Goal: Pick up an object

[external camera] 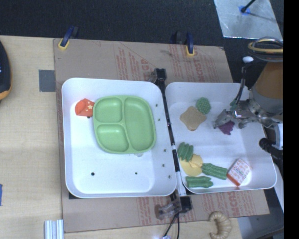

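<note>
Purple piece (226,128) — just under gripper (231,119)

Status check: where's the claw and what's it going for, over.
Claw low in right bin, right at the purple piece. Grasp unconfirmed. Tan cookie and green ball sit close to its left.

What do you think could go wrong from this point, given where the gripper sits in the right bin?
The gripper is low over a small purple object near the right bin's wall; the object could slip aside or get pushed against that wall rather than lifted. The tan piece and the green round piece lie close by and might get knocked.
</note>
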You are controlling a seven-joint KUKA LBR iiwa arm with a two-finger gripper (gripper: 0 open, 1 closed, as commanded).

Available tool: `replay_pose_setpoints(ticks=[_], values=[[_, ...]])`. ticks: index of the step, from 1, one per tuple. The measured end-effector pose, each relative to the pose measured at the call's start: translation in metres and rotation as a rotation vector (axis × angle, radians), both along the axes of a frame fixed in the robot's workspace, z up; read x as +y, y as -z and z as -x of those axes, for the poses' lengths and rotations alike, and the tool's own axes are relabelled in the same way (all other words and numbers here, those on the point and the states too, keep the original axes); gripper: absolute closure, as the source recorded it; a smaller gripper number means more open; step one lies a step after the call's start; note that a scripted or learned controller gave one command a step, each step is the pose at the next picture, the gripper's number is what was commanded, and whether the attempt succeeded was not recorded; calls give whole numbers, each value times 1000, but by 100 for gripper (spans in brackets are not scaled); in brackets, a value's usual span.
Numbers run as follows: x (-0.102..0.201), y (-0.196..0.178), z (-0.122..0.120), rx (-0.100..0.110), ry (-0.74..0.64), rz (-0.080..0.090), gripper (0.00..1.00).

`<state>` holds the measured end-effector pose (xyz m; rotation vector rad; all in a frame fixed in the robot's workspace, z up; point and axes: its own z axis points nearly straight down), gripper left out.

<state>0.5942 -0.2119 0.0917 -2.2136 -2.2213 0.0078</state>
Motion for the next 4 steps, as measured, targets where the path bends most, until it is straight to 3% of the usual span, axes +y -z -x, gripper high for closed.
replay_pose_setpoints(ticks=[1, 2, 3, 4], values=[[-1, -12, -2, -4, -4, 2, 100], [-1, -11, -2, -3, -4, 2, 0], [-2, -22, -3, -3, -5, 3, 100], [-2, -22, -2, -2, -5, 3, 0]])
